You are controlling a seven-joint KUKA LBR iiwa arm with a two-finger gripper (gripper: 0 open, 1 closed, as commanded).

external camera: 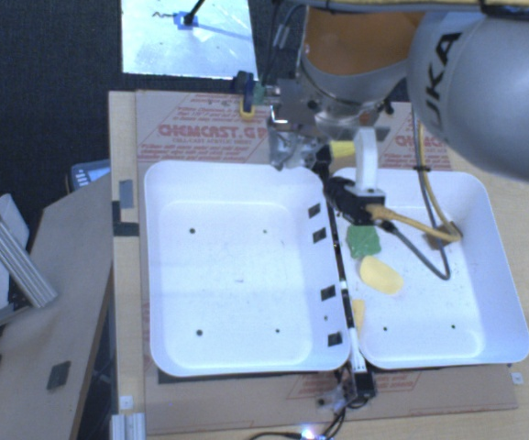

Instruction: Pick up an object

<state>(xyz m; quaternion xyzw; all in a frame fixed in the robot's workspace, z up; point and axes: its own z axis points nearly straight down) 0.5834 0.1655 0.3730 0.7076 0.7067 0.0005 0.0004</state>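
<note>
Reaching in above the left bin (236, 273), the arm (365, 44) points down, grip state unclear.

Left bin (236, 282), right bin (466, 312) on bench (200, 134)

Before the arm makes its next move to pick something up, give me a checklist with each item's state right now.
1. Objects to pick: ok, a green piece and a yellow piece lie in the right bin.
2. Gripper above a target: not ok, it sits at the left bin's far rim.
3. Gripper load: cannot tell.
4. Green and yellow pieces apart: cannot tell, very close.
5. Small yellow scrap away from walls: not ok, it hugs the right bin's inner wall.
</note>
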